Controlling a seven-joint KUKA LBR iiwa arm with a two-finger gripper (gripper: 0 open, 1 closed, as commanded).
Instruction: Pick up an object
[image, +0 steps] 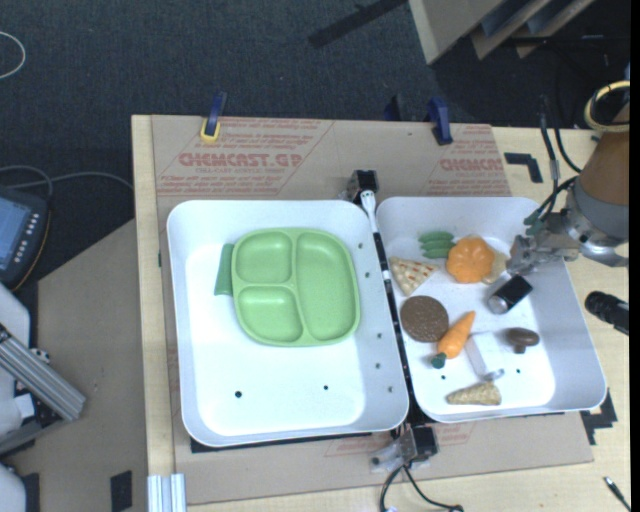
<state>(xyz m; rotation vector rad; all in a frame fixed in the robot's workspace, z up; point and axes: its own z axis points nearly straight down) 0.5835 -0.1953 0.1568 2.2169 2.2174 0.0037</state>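
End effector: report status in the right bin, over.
End effector over right bin, right side, beside the orange. Hold unconfirmed. Apart from carrot and brown cookie, both nearer the camera.

Glossy green plastic tray, smooth white plastic bins, matt cardboard.

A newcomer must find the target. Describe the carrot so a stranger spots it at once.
Look in the right-hand white bin, at the round brown disc near its left wall. The carrot lies slanted right of that disc. It is the only long, tapered orange piece, with a green tip at its lower end; the other orange thing is round.
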